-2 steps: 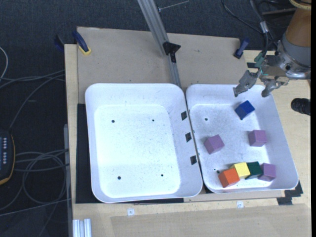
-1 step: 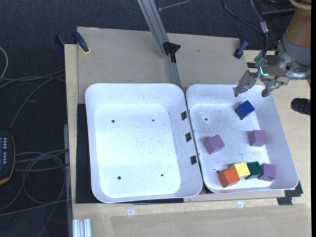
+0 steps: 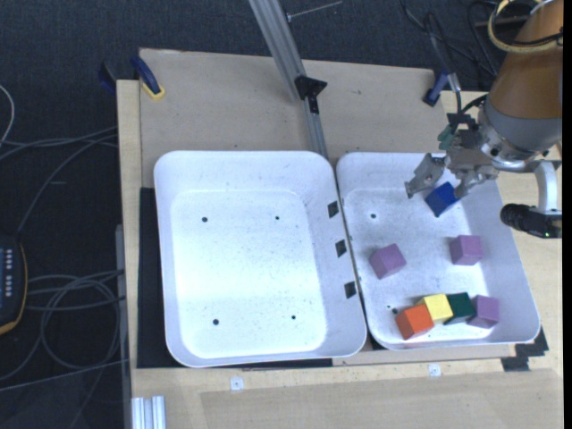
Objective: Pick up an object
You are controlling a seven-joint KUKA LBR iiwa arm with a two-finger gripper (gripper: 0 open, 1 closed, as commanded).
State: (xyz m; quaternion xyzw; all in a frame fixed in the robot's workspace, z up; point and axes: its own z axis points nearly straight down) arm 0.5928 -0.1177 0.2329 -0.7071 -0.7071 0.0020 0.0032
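Blue cube [image 3: 441,200]: between the gripper's fingers, tilted, over the far part of the right bin; looks lifted off the floor, though contact with the floor cannot be ruled out.
Gripper [image 3: 444,184]: clenched on the blue cube, one finger on each side of it; above the right bin's far-right area.
Arm [image 3: 527,79]: grey, with an orange band above the wrist; enters from the right, over the right bin's far-right corner.
Right bin [image 3: 357,195]: white, shallow; the landmark for all places below.
Purple cube A [image 3: 387,260]: on the bin floor, left of centre, well apart from the gripper.
Purple cube B [image 3: 466,249]: on the bin floor, right of centre, nearer the camera than the blue cube.
Near-edge row: orange cube [image 3: 415,320], yellow cube [image 3: 437,307], green cube [image 3: 460,306], purple cube C [image 3: 485,310]; side by side along the bin's near wall, orange to yellow to green touching, purple just beside green.
Left bin [image 3: 170,239]: white, touching the right bin's left wall.
Pole [image 3: 281,47]: grey, slanted, coming down to the far end of the seam between the two bins.
Bench [image 3: 223,96]: tan board under both bins.
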